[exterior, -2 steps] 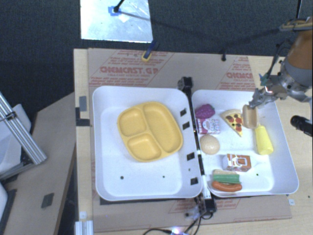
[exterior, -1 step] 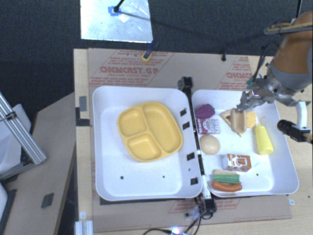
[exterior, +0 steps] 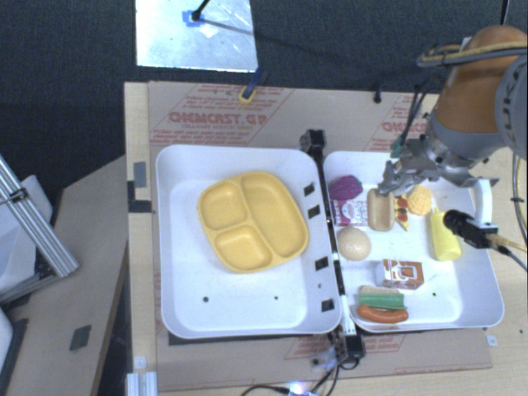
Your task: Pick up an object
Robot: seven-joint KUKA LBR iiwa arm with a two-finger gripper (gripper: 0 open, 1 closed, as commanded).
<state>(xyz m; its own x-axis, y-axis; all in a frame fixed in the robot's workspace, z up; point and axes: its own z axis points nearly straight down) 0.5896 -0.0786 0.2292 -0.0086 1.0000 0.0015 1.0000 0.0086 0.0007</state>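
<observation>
Over the right bin [exterior: 483, 299], near its far edge, I saw the gripper [exterior: 394, 180] hanging low, and from my seat I could not tell whether it was open or closed, nor whether it gripped anything. The grey arm [exterior: 478, 81], with its orange band, came in from the right of that bin. Just below the gripper, inside the right bin, a tan bread roll [exterior: 379, 209] stood on end, touching a pink-and-white packet [exterior: 353, 213] on its left. A purple toy [exterior: 345, 187] lay just beyond that packet, close to the bin's left wall. A beige egg-shaped piece [exterior: 354, 243] sat nearer me than the roll. To the roll's right I made out a small red-and-white item [exterior: 402, 213], a yellow corn-like piece [exterior: 420, 199] and a yellow bottle [exterior: 443, 239]. Toward the bin's near edge lay a small carton [exterior: 403, 274] and a hot dog toy [exterior: 382, 305]. To the left of the right bin, the left bin [exterior: 186, 304] held a yellow divided plate [exterior: 252, 219].
</observation>
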